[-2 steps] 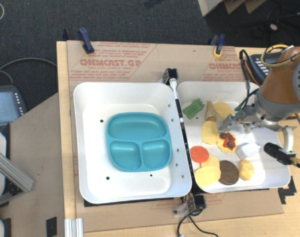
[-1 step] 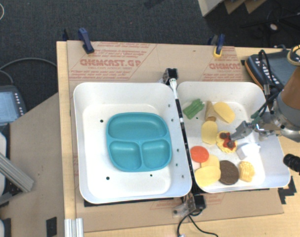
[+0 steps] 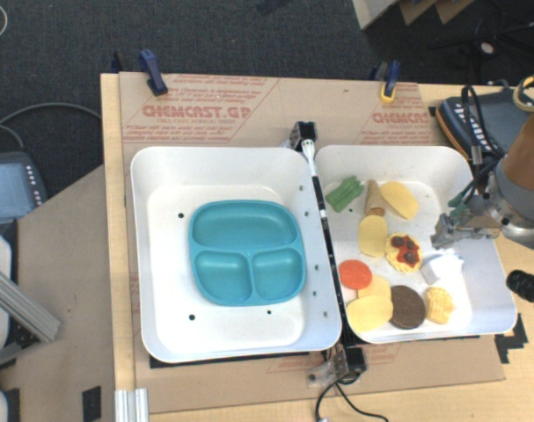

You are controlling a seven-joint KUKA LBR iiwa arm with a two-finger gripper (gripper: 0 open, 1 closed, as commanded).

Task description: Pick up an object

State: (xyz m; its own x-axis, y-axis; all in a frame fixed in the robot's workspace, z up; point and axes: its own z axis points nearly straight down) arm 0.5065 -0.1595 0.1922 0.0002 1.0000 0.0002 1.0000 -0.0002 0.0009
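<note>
The right bin (image 3: 486, 301) holds several toy foods: a green piece (image 3: 344, 193), a cone (image 3: 373, 198), a yellow lemon shape (image 3: 399, 200), a yellow pear shape (image 3: 372, 235), a pizza slice (image 3: 404, 251), a red disc (image 3: 355, 274), a flat yellow piece (image 3: 369, 311), a brown cookie (image 3: 407, 307), a corn piece (image 3: 439, 304) and a small white block (image 3: 440, 267). My gripper (image 3: 449, 233) hangs low over the bin's right half, just above the white block and right of the pizza slice. Nothing shows in its grasp.
The left bin (image 3: 157, 236) holds a teal divided plate (image 3: 246, 251). A black-and-white divider (image 3: 318, 205) runs between the bins. Blue clamp (image 3: 152, 71) and yellow clamp (image 3: 390, 80) stand at the board's back edge. Cables lie at the right (image 3: 464, 117).
</note>
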